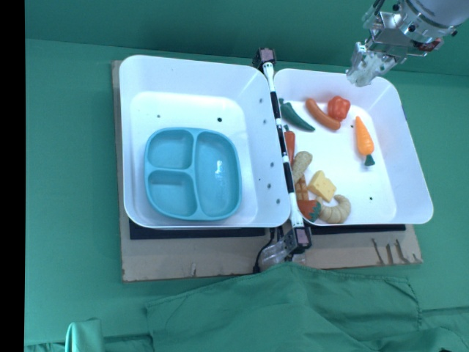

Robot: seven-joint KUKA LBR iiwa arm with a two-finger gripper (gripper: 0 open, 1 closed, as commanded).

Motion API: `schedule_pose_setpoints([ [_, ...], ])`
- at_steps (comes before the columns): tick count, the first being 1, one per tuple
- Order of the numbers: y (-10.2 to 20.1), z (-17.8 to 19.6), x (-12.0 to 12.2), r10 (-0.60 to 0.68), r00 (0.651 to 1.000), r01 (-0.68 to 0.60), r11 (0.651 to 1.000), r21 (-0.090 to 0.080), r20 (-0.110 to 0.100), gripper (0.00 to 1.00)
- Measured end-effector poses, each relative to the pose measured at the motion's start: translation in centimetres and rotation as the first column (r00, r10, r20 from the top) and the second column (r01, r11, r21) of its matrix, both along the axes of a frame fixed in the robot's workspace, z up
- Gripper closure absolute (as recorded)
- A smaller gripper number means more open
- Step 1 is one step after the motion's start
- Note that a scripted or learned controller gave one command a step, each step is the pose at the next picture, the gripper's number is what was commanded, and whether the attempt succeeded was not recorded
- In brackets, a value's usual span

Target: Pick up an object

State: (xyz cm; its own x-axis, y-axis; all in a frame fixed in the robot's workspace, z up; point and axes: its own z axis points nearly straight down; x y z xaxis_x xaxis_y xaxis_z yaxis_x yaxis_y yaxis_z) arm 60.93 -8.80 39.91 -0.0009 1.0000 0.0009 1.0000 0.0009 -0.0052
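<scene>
The gripper (364, 70) hovers over the right bin's (410, 189) twelve-o'clock rim (jaw state: cannot tell). A red pepper (338, 107) lies just beside a sausage (322, 114), at seven o'clock from it.
</scene>
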Motion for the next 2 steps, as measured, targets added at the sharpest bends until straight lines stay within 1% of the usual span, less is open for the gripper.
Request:
schedule_pose_setpoints([
  [1,-0.3,0.4,0.1,-0.003,1.0,0.003,1.0,-0.002,0.009,0.0],
  [2,-0.3,1.8,0.2,-0.005,1.0,0.005,1.0,-0.003,0.015,1.0],
])
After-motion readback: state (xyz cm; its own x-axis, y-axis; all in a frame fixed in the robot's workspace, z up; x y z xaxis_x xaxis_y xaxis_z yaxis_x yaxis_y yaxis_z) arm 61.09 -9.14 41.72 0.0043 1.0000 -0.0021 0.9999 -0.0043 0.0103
